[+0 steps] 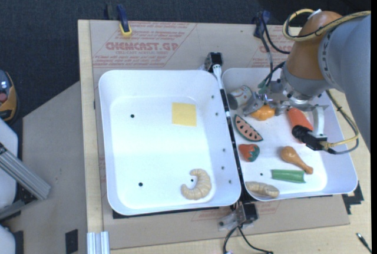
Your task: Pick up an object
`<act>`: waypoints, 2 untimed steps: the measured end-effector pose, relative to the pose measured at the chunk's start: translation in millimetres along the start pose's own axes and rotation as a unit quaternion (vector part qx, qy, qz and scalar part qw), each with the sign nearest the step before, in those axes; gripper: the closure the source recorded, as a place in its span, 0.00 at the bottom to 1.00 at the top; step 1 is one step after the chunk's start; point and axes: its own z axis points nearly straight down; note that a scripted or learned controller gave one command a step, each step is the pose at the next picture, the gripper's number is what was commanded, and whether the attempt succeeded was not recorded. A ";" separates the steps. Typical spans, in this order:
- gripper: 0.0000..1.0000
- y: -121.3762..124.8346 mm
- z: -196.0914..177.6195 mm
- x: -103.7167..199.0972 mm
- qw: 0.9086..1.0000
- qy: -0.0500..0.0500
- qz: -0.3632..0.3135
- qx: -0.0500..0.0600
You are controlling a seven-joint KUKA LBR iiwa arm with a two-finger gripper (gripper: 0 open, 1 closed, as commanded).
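Observation:
My gripper (253, 102) is low in the back left part of the right bin (339, 179), reaching in from the right. A small orange piece (264, 112) lies right at its tip; whether it is held is unclear. Just in front lies a watermelon slice (244, 128), and below that a red and green piece (248, 152). An orange carrot (298, 118), a tan drumstick (294, 158), a green pod (288, 175) and a tan bread piece (263, 189) are also in this bin. The left bin (109, 129) holds a yellow square (184, 114) and a tan croissant (197, 184).
The two bins meet along a raised rim (227, 129) close to the left of the gripper. The grey arm (339, 52) with its orange band covers the right bin's back right corner. Black cables (330, 144) hang over the right bin's right side.

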 end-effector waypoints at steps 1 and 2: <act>0.00 -3.3 0.2 -4.8 1.000 -0.001 0.003 0.003; 1.00 -2.8 -10.4 -4.7 1.000 -0.001 0.003 0.001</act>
